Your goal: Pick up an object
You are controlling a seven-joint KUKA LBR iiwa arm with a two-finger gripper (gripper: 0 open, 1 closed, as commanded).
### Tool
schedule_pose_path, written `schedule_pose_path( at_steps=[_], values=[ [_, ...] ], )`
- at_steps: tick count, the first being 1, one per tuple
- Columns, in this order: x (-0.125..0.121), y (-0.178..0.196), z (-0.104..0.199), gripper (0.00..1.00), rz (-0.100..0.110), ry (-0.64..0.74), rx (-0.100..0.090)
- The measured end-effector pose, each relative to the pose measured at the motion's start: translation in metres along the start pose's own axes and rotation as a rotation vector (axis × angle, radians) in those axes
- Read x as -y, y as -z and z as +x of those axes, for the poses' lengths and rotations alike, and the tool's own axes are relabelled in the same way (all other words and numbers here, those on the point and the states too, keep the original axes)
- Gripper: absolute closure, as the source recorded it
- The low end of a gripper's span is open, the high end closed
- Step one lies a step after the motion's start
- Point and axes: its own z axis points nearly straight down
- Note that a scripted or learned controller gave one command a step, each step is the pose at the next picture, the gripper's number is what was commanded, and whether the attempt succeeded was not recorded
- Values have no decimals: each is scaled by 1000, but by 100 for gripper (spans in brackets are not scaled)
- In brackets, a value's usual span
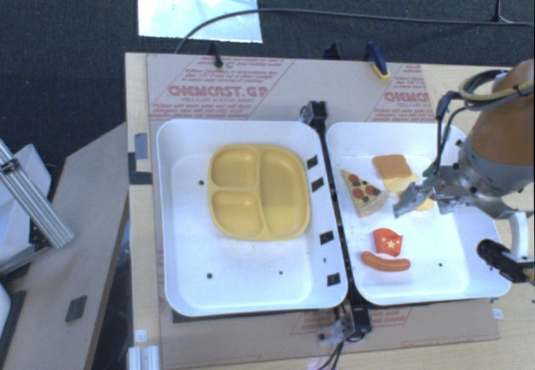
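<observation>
Several toy foods lie in the right bin [468,276]: a pizza slice [363,191], a toast piece [392,166], a pale yellow piece [399,184] beside it, a red piece with yellow marks [386,240] and a sausage [385,261]. My gripper [411,202] hangs low over the bin's middle, just right of the pizza slice and below the toast. Its dark fingers point down-left, and nothing shows between them. The arm's grey and orange wrist [501,143] fills the bin's right side.
The left bin [188,276] holds a yellow divided plate [257,191]. A black clip strip [326,193] runs between the two bins. Cables and clamps sit along the board's far edge [376,59]. A metal frame [33,201] stands at the left.
</observation>
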Motion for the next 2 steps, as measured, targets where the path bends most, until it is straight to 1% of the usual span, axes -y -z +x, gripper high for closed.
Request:
schedule_pose_path(
  at_steps=[1, 2],
  values=[
    [-3, 6, 0, 0, -13, 3, 2],
    [-5, -56, 4, 0, -9, 1, 1]
  ],
)
